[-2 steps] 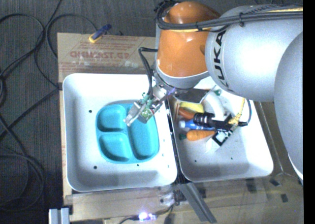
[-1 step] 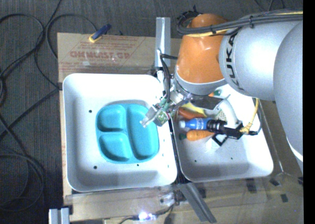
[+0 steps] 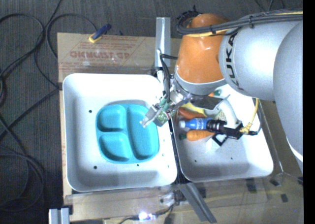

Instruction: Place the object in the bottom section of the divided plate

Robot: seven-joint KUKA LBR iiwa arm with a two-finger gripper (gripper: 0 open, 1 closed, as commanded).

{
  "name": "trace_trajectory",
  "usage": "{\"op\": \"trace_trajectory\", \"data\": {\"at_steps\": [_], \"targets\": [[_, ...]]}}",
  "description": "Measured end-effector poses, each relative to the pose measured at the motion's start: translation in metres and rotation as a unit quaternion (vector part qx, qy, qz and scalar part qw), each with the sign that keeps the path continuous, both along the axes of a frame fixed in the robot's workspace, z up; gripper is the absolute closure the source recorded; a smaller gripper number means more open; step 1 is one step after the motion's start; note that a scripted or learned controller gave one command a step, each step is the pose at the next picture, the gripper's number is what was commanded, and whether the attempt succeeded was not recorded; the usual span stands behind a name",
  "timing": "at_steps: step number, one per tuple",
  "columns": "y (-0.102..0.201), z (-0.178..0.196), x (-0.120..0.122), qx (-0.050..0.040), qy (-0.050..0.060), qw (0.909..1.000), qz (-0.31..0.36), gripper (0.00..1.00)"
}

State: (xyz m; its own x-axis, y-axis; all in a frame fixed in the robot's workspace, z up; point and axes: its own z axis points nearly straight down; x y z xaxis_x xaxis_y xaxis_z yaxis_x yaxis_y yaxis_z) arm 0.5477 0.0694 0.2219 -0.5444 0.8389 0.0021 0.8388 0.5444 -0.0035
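The blue divided plate lies in the left bin, while an orange carrot-like object and a blue-and-white bottle rest in the right bin. My gripper hangs over the plate's right edge; whether it grips anything, I cannot tell.

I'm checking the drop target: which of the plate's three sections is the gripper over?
The large right-hand section; the gripper hangs at its upper right edge, away from the two smaller left sections.
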Motion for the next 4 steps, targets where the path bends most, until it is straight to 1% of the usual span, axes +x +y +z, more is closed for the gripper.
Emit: {"op": "trace_trajectory", "data": {"at_steps": [1,2,3,4], "targets": [[0.002,-0.039,-0.045,0.0008,0.000,0.9861,0.166,0.00],[0.004,-0.032,-0.044,0.0026,0.001,0.9860,0.167,1.00],[0.047,0.103,-0.062,-0.0007,-0.002,0.9915,0.130,1.00],[0.029,0.101,-0.062,-0.0007,-0.002,0.9993,0.038,1.00]]}}
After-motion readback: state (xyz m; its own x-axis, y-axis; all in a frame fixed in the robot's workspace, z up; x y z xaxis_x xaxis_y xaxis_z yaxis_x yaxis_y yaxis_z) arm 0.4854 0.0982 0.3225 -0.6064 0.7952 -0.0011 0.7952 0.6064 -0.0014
